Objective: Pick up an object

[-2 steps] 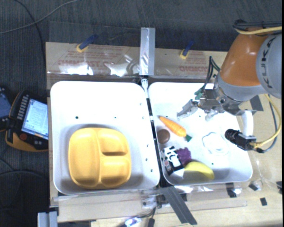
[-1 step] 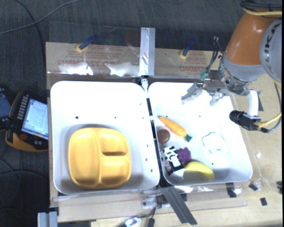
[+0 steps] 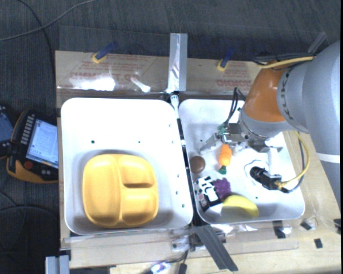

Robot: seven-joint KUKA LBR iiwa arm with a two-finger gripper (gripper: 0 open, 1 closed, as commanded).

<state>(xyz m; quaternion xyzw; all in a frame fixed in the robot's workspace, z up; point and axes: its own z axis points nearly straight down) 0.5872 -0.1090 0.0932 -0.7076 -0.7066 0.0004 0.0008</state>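
My gripper (image 3: 233, 137) hangs over the upper middle of the right bin (image 3: 286, 210), under the arm's orange band. An orange toy carrot (image 3: 224, 154) with a green tip sits directly below the gripper, its top end touching or tucked under it. I cannot see whether the carrot is gripped. A brown ball (image 3: 198, 164) rests against the bin's left wall. A purple bunch of grapes (image 3: 221, 186), a yellow banana (image 3: 239, 206) and a small black-and-white item (image 3: 206, 188) lie together at the bin's front.
A yellow compartment plate (image 3: 121, 188) fills the front of the left bin (image 3: 103, 116). A divider wall runs between the two bins. A handheld pendant (image 3: 31, 147) lies off the bench to the left.
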